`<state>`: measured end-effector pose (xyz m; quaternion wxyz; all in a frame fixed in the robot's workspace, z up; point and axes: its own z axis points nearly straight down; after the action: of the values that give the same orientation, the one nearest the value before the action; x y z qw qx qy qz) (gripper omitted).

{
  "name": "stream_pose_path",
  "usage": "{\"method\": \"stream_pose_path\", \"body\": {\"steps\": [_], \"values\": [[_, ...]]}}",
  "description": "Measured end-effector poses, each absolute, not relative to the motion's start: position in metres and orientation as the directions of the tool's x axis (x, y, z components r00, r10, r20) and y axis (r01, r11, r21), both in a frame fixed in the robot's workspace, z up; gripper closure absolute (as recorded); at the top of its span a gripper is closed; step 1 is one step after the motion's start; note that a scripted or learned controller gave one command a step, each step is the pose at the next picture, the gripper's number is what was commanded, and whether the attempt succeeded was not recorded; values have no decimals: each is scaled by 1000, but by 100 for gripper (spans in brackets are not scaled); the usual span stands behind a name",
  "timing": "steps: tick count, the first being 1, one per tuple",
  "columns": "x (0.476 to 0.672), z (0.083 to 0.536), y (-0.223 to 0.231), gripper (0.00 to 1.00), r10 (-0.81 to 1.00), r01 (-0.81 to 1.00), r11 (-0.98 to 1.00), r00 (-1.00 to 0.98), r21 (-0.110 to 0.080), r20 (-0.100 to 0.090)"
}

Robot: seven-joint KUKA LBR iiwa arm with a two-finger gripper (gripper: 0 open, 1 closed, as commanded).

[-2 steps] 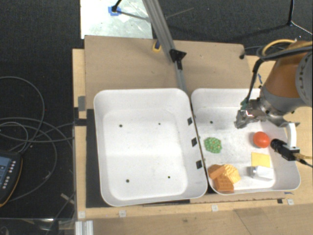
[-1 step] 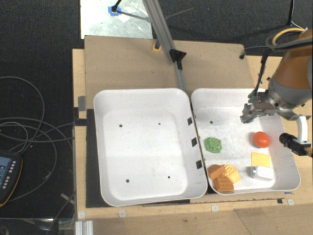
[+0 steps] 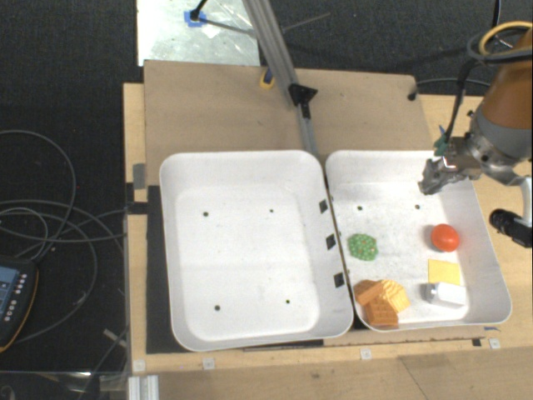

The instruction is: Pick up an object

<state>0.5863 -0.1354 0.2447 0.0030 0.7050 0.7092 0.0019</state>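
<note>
My pincer [image 3: 433,180] hovers at the right white bin's [image 3: 391,194] 1 o'clock corner, grip state unclear. Approach step: the round orange ball [image 3: 445,237] lies near, toward 6 o'clock; I must descend there.

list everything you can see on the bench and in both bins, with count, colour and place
bins: 2, white, side by side on the bench
green object: 1, green, right bin, near its left wall
orange ball: 1, orange-red, right bin, right side
yellow block: 1, yellow, right bin, below the ball
white object: 1, white and grey, right bin, near front right corner
orange waffle-like pieces: a small pile, orange and yellow, right bin, front left corner
bench: 1, tan
arm: 1, grey with orange band, at right
gripper: 1, dark, over right bin's back right part
</note>
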Motion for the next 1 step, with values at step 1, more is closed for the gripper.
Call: {"method": "stream_pose_path", "body": {"steps": [1], "values": [[596, 247, -92, 100, 1000, 1000, 9, -9, 3, 1]]}}
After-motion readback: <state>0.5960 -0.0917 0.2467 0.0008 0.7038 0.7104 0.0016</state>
